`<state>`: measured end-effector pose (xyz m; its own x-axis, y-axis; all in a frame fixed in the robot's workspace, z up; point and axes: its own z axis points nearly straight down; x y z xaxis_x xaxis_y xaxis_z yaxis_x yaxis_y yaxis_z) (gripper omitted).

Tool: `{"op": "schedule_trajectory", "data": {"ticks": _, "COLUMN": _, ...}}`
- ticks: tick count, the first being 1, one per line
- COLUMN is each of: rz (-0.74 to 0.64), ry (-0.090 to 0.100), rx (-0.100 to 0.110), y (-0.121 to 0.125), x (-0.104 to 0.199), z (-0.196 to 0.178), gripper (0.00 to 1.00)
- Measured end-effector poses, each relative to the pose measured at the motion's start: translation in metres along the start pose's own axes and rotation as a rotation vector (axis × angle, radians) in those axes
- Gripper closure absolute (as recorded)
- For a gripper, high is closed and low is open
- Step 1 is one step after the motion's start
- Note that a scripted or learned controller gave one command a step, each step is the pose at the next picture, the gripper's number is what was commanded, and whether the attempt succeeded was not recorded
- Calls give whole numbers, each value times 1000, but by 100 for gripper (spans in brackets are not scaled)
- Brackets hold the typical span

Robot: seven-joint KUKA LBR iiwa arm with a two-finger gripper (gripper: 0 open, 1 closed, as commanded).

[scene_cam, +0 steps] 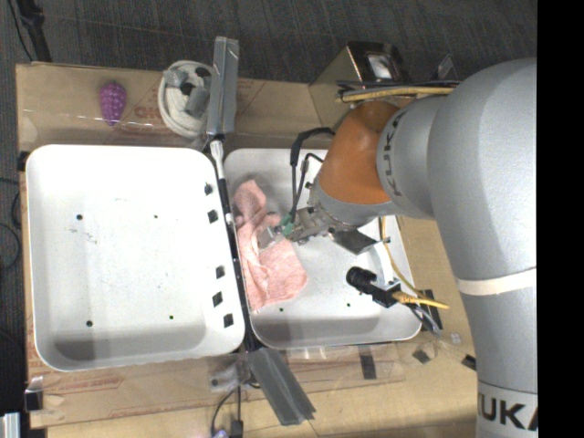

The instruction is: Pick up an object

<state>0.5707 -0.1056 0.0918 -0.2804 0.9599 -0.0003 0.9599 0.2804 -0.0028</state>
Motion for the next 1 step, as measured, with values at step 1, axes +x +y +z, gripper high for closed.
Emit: {"op": "schedule_trajectory", "data": {"ticks": 1, "rz": -4, "ry": 0, "rx": 1, "y": 0, "x": 0, "z": -10, "gripper": 100}}
